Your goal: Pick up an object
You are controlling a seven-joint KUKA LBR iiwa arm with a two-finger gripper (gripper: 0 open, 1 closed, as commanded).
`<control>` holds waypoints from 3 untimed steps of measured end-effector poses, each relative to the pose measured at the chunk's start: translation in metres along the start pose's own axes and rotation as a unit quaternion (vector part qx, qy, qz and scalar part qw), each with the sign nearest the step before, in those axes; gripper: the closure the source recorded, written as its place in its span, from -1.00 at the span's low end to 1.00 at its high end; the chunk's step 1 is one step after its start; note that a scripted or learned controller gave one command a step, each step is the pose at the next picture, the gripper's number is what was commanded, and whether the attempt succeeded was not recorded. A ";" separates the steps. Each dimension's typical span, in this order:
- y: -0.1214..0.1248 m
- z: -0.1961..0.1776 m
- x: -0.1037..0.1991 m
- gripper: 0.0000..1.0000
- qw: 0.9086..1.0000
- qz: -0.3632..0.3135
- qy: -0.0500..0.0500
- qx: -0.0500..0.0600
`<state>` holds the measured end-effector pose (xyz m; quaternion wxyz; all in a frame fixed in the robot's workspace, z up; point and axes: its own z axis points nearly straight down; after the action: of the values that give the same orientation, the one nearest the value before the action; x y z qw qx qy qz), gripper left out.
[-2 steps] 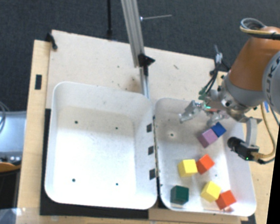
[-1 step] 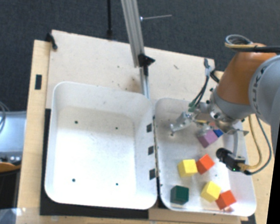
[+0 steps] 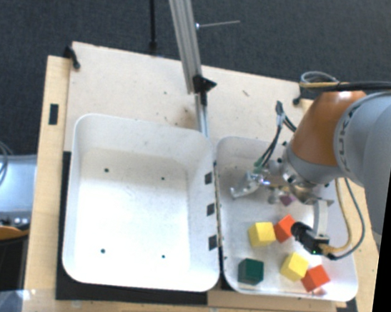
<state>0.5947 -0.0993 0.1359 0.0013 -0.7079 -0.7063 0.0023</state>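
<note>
At the far left of the frame, a grey box with a screen (image 3: 5,186) sits off the bench among dark cables. The wooden bench (image 3: 119,80) fills the middle of the frame. A metal rail (image 3: 187,39) runs from the top centre down to the gap between the two bins.

The left bin (image 3: 90,137) occupies the centre-left of the frame. The right bin (image 3: 235,157) lies just beside it, in the lower right of the frame, and holds all the blocks.

Block positions, left to right:
- Green block (image 3: 251,270): near the bottom edge of the right bin.
- Yellow block (image 3: 262,233): above the green one, near the middle of the bin.
- Orange block (image 3: 284,227): touching the right side of that yellow block.
- Second yellow block (image 3: 295,266): lower right of the bin.
- Red-orange block (image 3: 316,277): touching the second yellow block on its right side.

The arm (image 3: 343,133) enters from the right, its orange band in the upper right of the frame. The claw (image 3: 287,193) hangs over the upper part of the right bin, above and slightly right of the first yellow block and just above the orange block. A small purple item (image 3: 287,199) shows at the claw (whether it is gripped cannot be told). The opening of the claw cannot be told from this angle.
</note>
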 end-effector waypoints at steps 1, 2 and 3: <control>0.001 0.040 -0.001 -1.00 1.000 0.000 -0.001 -0.003; 0.002 0.027 -0.002 1.00 1.000 0.004 0.000 -0.005; 0.003 -0.016 -0.004 1.00 1.000 0.003 0.000 -0.005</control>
<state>0.5973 -0.1030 0.1522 -0.0022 -0.7099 -0.7043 -0.0017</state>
